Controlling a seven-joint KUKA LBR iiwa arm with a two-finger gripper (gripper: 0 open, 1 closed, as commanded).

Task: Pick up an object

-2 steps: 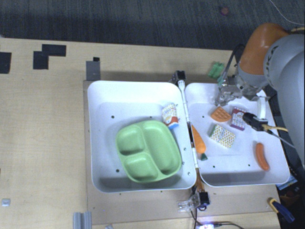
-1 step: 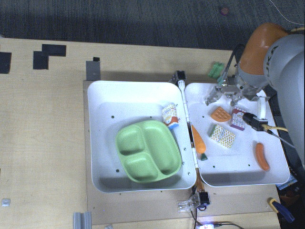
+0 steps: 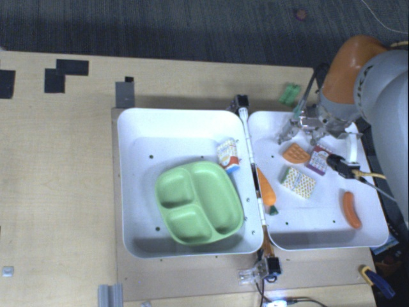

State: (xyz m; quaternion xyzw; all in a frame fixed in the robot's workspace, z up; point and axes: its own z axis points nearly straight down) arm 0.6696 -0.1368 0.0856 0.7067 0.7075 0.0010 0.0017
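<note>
No writing can be read on anything here; the small packet [image 3: 227, 152] in the left bin [image 3: 131, 184] and the purple-and-white packet [image 3: 317, 160] in the right bin [image 3: 377, 232] carry print too small to make out.

The two bins sit side by side on the wooden counter [image 3: 57, 190], their inner rims touching along the middle. The left bin holds a green divided plate [image 3: 199, 202] lying toward its near right corner, with bare white floor along the left and far sides. The small packet lies just beyond the plate's far right edge, close to the shared rim.

In the right bin a carrot [image 3: 266, 192] lies along the left wall. A checkered block [image 3: 299, 183] sits near the middle, an orange waffle-like piece [image 3: 296, 153] beyond it, and the purple-and-white packet just right of that. A sausage [image 3: 351, 210] lies alone toward the right wall, with open floor around it and along the near side.

The gripper [image 3: 305, 125] hangs over the far part of the right bin, its fingers spread apart and gripping nothing, just beyond the waffle-like piece.
</note>
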